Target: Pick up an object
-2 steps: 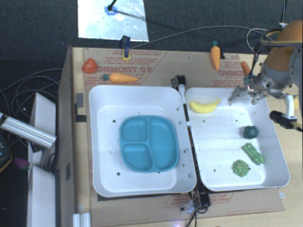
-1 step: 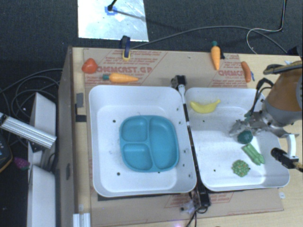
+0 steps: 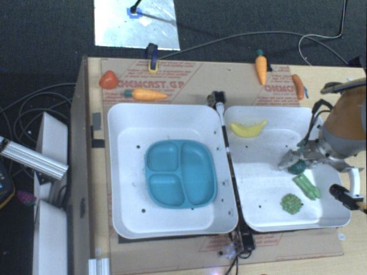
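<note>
The pincer (image 3: 293,164) is down in the right bin (image 3: 269,219), squeezed on a small teal thing (image 3: 297,167), beside the green pickle (image 3: 307,186).

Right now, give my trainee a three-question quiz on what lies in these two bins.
1. True or false: the blue divided plate lies in the right bin.
2. Which item lies nearest the gripper: A) banana B) green pickle-like toy C) broccoli?
3. Fill in: outside the bins, on the cardboard beyond the left bin, lie a tomato and a ____.

Key: 1 false, it lies in the left bin. 2 B. 3 carrot.
</note>
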Robot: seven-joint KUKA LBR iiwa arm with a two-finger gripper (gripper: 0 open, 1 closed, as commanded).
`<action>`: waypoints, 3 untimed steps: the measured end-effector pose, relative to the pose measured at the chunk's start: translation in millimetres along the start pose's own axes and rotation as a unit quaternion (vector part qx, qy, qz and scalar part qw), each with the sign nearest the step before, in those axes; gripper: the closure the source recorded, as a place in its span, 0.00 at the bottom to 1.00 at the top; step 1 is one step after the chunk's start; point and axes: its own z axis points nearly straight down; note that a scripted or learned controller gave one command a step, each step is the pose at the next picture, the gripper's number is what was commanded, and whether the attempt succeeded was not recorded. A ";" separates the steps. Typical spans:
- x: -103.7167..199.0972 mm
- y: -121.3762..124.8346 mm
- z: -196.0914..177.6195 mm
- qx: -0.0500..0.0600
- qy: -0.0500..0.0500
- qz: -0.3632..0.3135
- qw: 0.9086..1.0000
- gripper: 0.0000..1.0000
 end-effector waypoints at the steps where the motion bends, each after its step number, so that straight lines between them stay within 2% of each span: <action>1: -0.1 0.9 -10.6 -0.001 0.000 -0.001 1.000 1.00; 2: 44.0 13.9 -65.5 -0.002 0.000 -0.001 1.000 1.00; 3: 139.2 36.9 -141.7 -0.002 0.000 -0.002 1.000 1.00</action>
